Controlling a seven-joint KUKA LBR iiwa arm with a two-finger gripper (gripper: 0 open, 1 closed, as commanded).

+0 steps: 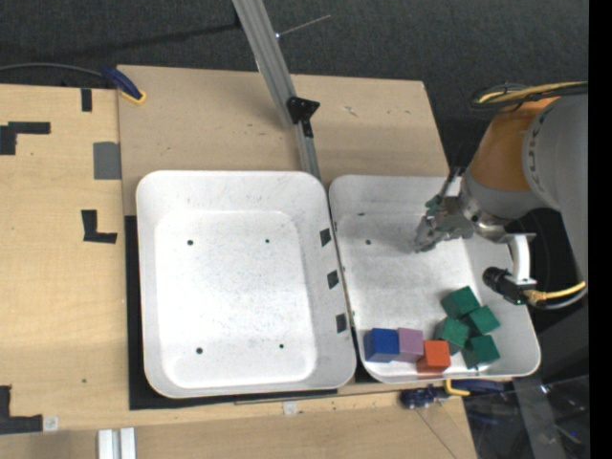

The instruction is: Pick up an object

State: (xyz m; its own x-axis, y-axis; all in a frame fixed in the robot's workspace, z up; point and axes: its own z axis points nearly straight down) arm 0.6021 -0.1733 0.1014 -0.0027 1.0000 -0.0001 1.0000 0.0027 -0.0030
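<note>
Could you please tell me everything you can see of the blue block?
The blue block is a small cube with a matte, solid-coloured look. It sits flat near the front edge of the right bin, leftmost in a row, with the purple block close against its right side. The gripper is well away from it.

— What does the arm (559, 151) look like?
— Bulky grey casing, orange band (499, 156) above the wrist — a small metal-grey tool (427, 234) at its end.
— Any cables?
— A yellow cable (555, 295) underneath.

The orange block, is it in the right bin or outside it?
In: the orange block sits inside the right bin, near its front rim.
</note>
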